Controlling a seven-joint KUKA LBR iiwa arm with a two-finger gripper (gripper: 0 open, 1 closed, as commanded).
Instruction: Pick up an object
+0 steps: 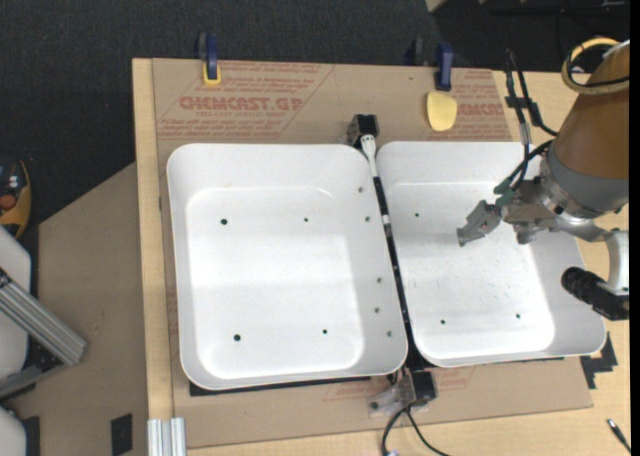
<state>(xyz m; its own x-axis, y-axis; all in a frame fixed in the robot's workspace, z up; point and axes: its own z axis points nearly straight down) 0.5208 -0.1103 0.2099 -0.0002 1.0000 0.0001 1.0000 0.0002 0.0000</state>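
Gripper hangs over the right bin, angled toward its floor, presumably to probe for a pick. Finger spread cannot be determined; nothing visibly held. No object to pick is discernible beneath or beside it. Left bin sits beyond; both are clamped onto a cardboard-covered bench above dark carpet.
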